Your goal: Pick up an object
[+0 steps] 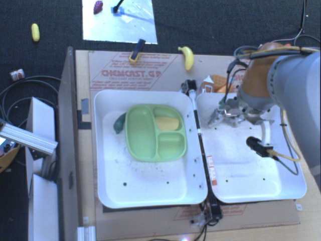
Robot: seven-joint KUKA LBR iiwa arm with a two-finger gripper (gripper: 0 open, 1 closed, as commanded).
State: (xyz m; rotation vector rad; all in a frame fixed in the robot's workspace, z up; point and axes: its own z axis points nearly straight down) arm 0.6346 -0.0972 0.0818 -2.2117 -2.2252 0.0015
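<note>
A green divided plate [150,137] lies in the left bin [115,185], with a pale yellow piece [168,122] in its upper right compartment. A dark green object [119,123] rests against the plate's left rim. My gripper [219,117] hangs low over the upper left corner of the right bin [251,185], close to the divider between the bins. I see nothing held in it. The grey arm with its orange band [256,79] covers the bin's far right part.
A black cable connector [257,146] with a yellow lead hangs off the arm over the right bin. A banana [188,57] and a blue-and-yellow tool [136,51] lie on the cardboard behind the bins. An orange item [218,83] sits behind the right bin.
</note>
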